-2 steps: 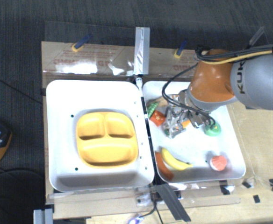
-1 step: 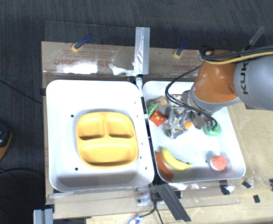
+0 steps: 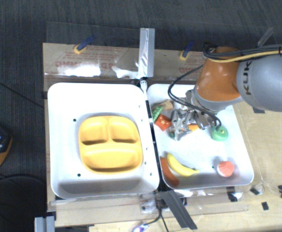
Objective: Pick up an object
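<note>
Camera view: gripper [image 3: 182,126] is down in the right bin [image 3: 242,144], near its far-left corner, over the orange-red piece [image 3: 162,123] and green piece [image 3: 157,112]. Can't tell the finger state; nothing visibly held. Looks like the descent/grasp step. Banana [image 3: 179,166] sits by the near edge, green round toy [image 3: 219,133] just right of the gripper. Next: close on one piece, lift straight up, check it comes along.

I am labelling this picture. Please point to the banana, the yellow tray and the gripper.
banana [image 3: 181,166]: camera view, middle of its curved body.
yellow tray [image 3: 111,144]: camera view, its centre ridge.
gripper [image 3: 178,129]: camera view, between its fingertips.
</note>
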Motion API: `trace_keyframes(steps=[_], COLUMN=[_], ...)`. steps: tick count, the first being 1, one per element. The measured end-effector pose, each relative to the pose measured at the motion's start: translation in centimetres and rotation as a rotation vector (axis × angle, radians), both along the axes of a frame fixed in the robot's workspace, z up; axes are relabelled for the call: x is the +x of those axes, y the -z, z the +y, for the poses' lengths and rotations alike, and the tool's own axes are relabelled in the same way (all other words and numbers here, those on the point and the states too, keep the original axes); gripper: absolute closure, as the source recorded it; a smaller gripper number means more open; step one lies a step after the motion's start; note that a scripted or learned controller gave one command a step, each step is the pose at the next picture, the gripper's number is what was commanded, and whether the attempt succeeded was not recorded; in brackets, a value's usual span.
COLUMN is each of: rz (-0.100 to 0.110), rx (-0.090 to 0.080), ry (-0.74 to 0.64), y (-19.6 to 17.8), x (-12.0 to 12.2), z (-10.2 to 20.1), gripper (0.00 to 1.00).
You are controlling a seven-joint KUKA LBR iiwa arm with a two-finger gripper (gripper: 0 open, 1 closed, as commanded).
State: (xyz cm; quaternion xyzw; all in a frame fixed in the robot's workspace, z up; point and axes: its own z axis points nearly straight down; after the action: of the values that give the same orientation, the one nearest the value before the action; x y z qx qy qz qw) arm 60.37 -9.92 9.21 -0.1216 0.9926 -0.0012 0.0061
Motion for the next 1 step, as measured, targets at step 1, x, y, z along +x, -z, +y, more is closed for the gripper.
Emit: trace_keyframes(steps=[1], rz=[-0.007], rx=[0.0], ry=[0.112], y=[-0.06], x=[-0.44], z=[0.01], gripper=[0.0])
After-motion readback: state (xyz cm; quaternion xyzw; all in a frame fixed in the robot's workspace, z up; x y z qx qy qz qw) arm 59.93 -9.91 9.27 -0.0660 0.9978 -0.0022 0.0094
